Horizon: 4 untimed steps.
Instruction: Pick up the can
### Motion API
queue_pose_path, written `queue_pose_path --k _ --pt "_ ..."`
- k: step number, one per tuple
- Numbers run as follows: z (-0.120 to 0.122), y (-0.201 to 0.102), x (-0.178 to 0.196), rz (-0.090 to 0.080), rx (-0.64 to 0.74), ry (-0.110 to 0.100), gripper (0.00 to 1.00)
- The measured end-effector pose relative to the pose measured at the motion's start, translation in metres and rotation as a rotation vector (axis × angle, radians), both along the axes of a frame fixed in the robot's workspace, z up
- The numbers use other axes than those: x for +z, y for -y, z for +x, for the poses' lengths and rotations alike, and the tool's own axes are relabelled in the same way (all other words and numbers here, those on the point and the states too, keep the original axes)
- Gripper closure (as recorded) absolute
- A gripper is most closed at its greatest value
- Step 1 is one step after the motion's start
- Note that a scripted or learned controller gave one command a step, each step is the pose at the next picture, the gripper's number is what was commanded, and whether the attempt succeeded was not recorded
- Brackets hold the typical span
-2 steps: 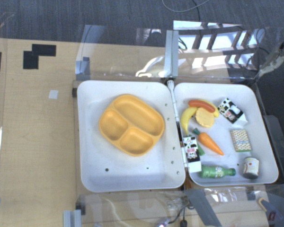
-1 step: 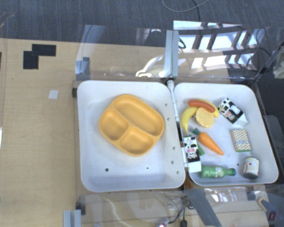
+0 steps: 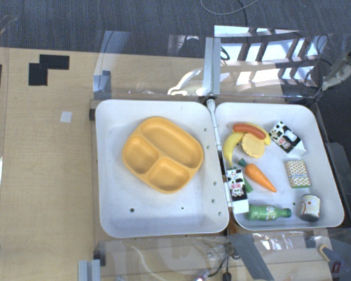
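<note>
Can [image 3: 309, 206] sits low in the right bin [image 3: 324, 151], down in its lower right corner, standing close to the rim, silver-grey with a dark label. Just above it lies a tan waffle-patterned cracker block [image 3: 296, 173], and up from that, near the upper right of the bin, a small black-and-white milk carton [image 3: 284, 137] lies tilted. To the can's left, along the bottom wall, a green bottle [image 3: 268, 212] lies on its side, its neck pointing toward the can, near it but apart. A second cow-print carton [image 3: 236, 184] rests against the bin's left wall, just above the bottle's base. A carrot [image 3: 260, 177] lies at a slant in the middle, its green top toward that carton. Higher up, a banana [image 3: 231, 146] curves beside a round yellow piece [image 3: 253, 147], with a red sausage [image 3: 250, 130] touching over the top of them. Over in the left bin [image 3: 114, 215], a yellow three-compartment plate [image 3: 162, 154] lies turned at an angle, roughly centred. Both bins rest on the wooden table [image 3: 41, 174]. As for the tool, I cannot tell its state from this frame.
</note>
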<state>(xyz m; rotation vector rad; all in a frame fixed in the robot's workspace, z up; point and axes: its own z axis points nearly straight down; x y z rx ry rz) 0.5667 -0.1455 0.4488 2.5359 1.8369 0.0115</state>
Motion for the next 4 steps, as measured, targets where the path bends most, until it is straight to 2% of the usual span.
queue_pose_path --k 1,2,3,4 --pt "0.001 -0.001 0.012 -0.002 0.008 0.005 1.00" --pt "0.001 -0.001 0.012 -0.002 0.008 0.005 0.00" --pt "-0.025 0.008 -0.013 0.005 -0.255 -0.007 0.00" --pt "-0.073 0.052 -0.012 0.004 -0.286 -0.005 0.00"
